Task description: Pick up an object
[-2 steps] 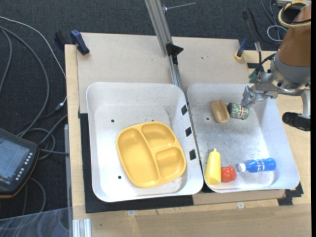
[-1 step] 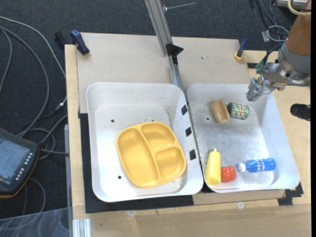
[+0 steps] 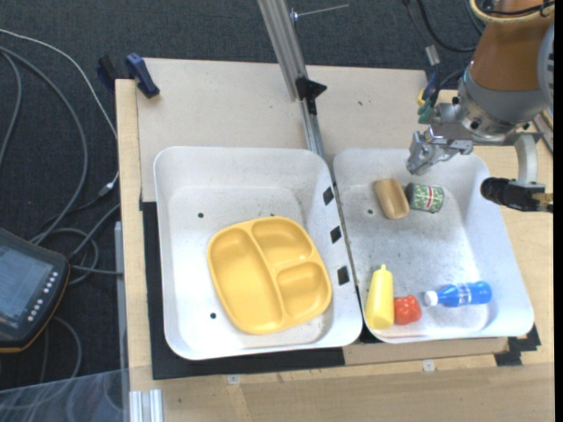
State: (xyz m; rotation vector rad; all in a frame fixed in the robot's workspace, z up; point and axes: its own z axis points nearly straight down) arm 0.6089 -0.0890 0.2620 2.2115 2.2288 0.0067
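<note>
Up at the frame's upper right, the metal two-finger gripper (image 3: 425, 160) hangs just above a small green-labelled can (image 3: 427, 198). Its fingers hold nothing, though I cannot tell their spread. A tan bread-like lump (image 3: 391, 198) touches the can.

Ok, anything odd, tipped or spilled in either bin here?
Nothing spilled or broken. In the right bin the green can, blue bottle and yellow bottle all lie on their sides. The yellow tray sits askew in the left bin.

A tray (image 3: 268, 273) lies in the left bin (image 3: 176, 178); a bottle (image 3: 380, 297) in the right bin (image 3: 501, 262).
</note>
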